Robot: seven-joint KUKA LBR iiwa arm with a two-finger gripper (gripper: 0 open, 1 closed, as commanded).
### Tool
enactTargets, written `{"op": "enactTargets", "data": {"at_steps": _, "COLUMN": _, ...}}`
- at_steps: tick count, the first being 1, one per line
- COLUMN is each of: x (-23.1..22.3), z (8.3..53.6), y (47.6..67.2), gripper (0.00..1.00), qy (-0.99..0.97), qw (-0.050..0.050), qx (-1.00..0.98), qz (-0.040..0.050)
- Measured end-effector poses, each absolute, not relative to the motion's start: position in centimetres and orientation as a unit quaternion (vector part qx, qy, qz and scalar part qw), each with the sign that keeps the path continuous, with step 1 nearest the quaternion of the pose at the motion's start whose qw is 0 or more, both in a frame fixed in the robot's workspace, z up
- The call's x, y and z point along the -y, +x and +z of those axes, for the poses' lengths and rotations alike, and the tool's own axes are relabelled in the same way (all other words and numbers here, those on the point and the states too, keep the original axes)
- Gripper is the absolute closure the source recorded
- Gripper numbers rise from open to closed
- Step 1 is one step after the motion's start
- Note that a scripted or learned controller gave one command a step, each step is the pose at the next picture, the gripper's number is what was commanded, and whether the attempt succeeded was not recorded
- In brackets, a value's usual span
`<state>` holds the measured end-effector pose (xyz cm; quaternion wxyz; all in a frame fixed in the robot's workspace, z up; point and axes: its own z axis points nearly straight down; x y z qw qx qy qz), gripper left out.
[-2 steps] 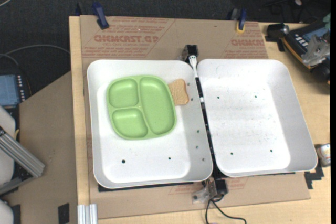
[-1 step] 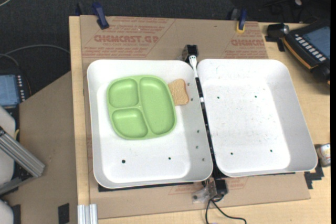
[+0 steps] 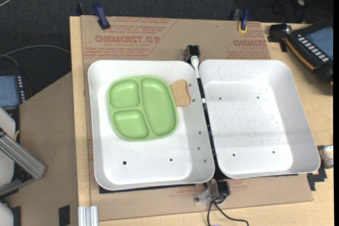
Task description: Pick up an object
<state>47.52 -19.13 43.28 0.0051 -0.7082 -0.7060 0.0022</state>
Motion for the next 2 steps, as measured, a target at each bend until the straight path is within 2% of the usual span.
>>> {"op": "enactTargets", "data": {"at_steps": 1, "x": 15.1, "z": 39.1, "y": 47.9, "gripper": 1.0, "qy": -0.706, "qw": 0.003, "qx": 0.708, "qz": 0.001}}
{"op": "enactTargets", "data": {"at_steps": 2, "x": 20.3, "z": 42.9, "y": 50.0, "gripper": 1.0, "qy": -0.708, "qw": -0.005, "qx": 0.706, "qz": -0.0008}}
